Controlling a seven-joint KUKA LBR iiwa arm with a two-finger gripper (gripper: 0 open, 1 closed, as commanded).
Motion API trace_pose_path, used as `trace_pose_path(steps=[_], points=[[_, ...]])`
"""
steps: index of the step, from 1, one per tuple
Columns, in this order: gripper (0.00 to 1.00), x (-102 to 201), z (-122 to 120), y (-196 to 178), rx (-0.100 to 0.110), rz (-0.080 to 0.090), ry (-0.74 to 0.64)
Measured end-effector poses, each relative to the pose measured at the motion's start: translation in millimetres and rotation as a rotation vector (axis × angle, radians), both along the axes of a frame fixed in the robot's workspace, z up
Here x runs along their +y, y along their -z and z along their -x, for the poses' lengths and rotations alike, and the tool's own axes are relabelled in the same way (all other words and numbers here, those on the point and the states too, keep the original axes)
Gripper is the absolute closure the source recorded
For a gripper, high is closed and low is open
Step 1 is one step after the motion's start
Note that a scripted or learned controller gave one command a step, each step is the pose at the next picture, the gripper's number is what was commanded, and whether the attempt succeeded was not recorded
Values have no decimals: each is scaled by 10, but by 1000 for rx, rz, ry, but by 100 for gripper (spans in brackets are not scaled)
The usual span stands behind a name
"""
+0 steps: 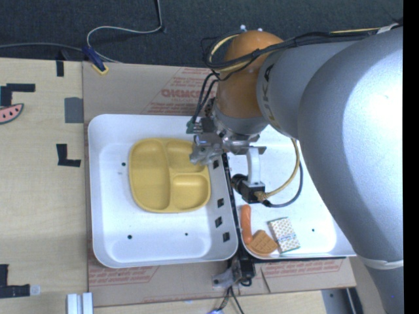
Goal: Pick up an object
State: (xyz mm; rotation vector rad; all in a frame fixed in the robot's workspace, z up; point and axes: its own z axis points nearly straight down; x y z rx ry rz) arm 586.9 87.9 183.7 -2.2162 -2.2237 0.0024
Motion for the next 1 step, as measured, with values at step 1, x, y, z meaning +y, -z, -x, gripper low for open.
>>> trace_pose_path(steps=[1], points=[[0,-5,-1,-1,0,0,1]])
